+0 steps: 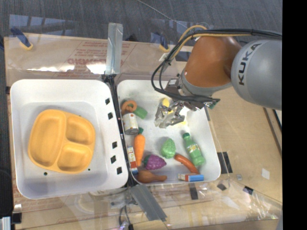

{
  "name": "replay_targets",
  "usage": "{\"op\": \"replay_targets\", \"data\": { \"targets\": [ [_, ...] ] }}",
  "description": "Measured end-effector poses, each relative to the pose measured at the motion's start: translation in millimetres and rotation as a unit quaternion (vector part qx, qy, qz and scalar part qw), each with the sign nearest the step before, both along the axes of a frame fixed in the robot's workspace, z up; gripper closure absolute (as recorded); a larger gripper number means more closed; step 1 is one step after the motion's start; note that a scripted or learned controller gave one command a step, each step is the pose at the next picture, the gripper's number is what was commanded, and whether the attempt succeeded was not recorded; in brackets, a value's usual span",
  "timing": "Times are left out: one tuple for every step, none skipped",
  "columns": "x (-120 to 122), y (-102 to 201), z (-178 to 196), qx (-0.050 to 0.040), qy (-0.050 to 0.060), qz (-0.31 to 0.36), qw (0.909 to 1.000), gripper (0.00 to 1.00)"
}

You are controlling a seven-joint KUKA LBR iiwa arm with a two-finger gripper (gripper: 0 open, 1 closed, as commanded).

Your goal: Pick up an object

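Gripper [169,116], grip state unclear, over right bin [211,133] w/ toy food; left bin [19,128] w/ yellow tray [61,141].

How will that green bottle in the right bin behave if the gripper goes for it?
The green bottle lies on its side, so a nudge would probably roll it. It looks like smooth plastic, likely light and a bit slippery. The orange chili beside it may shift too.

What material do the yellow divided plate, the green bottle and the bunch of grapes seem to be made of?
The yellow divided plate looks like moulded plastic with a smooth, dull finish and soft rounded ridges. The green bottle seems glossy plastic, with a light label. The bunch of grapes is probably toy plastic: one even purple, lumpy shape.
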State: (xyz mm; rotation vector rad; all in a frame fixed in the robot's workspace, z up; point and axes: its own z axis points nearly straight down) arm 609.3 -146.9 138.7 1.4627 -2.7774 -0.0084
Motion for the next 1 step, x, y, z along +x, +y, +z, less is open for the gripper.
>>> {"op": "replay_targets", "data": {
  "targets": [
    [49.1, -45.6, 71.8, -0.0018, -0.006, 0.132, 0.9913, 1.00]
  ]
}}
